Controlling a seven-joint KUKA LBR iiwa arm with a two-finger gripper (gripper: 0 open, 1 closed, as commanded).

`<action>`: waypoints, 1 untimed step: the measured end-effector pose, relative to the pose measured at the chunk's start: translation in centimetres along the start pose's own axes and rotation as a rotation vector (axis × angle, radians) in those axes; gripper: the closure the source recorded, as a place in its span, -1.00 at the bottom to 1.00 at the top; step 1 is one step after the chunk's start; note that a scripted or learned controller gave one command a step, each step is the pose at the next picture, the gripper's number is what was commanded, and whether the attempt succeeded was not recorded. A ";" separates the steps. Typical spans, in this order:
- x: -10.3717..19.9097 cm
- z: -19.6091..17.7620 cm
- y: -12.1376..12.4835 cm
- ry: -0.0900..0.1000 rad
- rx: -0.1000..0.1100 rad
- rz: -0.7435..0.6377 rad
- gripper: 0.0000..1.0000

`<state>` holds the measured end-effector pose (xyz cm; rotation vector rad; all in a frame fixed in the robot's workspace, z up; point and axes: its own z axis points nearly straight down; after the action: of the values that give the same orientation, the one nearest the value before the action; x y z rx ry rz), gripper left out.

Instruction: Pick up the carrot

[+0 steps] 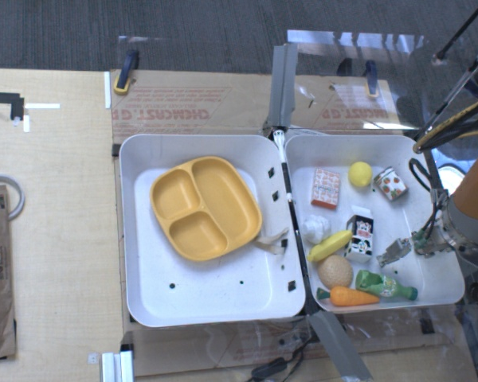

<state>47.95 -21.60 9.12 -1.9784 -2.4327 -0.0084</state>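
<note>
the carrot (354, 296) lies at the near edge of the right bin (446, 289), its tip pointing right, touching a green packet (385, 284) and just below a round tan ball (334, 272). the gripper (395, 251) hangs low over the bin's right side, just above the green packet and apart from the carrot; its fingers look slightly parted with nothing between them. a yellow divided plate (205, 206) sits in the left bin (143, 293).

A robotics lab: clamped cardboard (259, 102), white bins (135, 237), wooden bench (48, 173).
</note>
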 end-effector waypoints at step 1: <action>0.1 -0.3 0.0 0.002 0.000 0.105 -1.00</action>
<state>47.94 -21.53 9.46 -2.1024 -2.3235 -0.0093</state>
